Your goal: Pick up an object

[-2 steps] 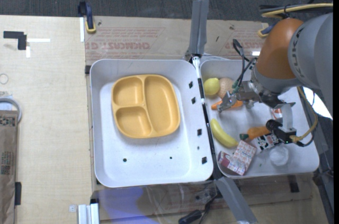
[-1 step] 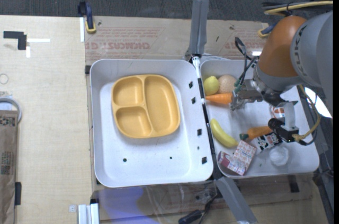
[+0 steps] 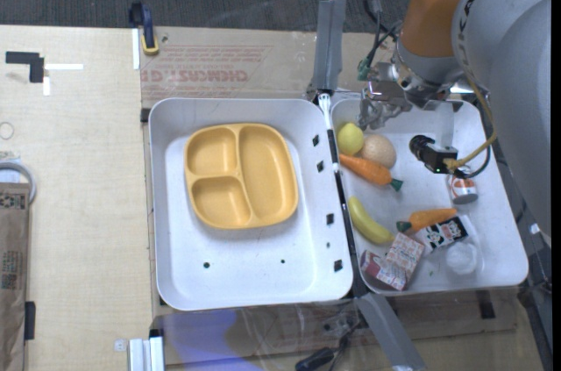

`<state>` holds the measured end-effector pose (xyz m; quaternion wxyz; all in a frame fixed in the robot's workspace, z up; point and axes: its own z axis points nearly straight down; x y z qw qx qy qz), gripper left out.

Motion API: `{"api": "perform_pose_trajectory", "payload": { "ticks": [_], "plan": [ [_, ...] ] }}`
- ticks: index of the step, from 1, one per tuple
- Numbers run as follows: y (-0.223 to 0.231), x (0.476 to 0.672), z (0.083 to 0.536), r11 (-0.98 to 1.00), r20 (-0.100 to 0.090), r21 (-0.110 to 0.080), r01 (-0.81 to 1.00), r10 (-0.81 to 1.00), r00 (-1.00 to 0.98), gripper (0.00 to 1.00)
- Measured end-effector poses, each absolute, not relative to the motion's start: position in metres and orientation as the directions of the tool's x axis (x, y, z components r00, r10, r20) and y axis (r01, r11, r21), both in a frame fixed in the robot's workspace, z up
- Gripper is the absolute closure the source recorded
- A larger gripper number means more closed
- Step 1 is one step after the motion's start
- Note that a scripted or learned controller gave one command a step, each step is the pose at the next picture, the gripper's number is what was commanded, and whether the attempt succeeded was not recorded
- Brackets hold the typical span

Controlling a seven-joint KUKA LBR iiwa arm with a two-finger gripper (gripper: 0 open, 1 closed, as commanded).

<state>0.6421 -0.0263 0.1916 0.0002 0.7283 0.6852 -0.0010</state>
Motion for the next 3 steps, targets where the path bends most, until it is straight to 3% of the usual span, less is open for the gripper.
{"api": "perform_pose_trajectory", "payload": {
  "ticks": [1,2,3],
  "plan": [
    [-0.053,0.604,0.191,0.117,-0.001,-0.004,0.993,0.993,-0.117,1.00],
    [-0.049,0.655,0.238,0.132,-0.002,-0.001,0.991,0.991,-0.132,1.00],
    [-0.049,0.655,0.247,0.134,-0.004,-0.002,0.991,0.991,-0.134,1.00]
  ]
}}
